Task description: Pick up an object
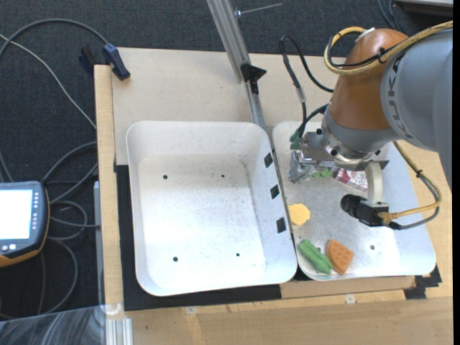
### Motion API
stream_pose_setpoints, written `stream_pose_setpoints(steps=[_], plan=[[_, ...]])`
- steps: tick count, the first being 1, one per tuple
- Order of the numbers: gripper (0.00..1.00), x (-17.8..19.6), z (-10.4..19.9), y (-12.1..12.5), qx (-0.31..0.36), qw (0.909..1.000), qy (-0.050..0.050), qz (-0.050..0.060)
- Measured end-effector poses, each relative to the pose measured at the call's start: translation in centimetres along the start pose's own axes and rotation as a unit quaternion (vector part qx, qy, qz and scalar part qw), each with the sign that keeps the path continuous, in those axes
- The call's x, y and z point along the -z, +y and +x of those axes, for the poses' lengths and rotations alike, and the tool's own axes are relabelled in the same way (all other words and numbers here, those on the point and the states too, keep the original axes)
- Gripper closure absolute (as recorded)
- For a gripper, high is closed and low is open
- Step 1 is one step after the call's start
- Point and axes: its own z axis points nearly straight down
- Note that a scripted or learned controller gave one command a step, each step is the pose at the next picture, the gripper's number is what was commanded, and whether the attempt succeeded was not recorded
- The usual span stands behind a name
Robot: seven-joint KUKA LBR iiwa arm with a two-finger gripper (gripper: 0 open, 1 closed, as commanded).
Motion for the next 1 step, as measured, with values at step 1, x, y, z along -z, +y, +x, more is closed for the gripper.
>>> stream_pose_setpoints(steps=[1], plan=[[1.00, 1.62, 4.73, 1.51, 0.000, 1.0000, 0.000, -0.001]])
